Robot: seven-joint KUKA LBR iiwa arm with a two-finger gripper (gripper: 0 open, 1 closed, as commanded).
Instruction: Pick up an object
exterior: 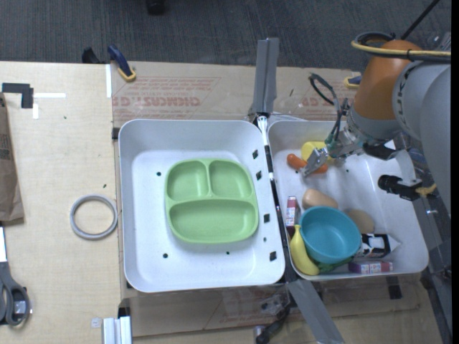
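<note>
Bulky grey arm (430, 95) at three o'clock, orange band (379, 77) above the wrist, black cables looping alongside, slim metallic gripper (315, 165) at its tip

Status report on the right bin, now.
Gripper low in right bin, at the orange piece and yellow piece. Nothing seen held. Blue bowl crowds the near end.
</note>
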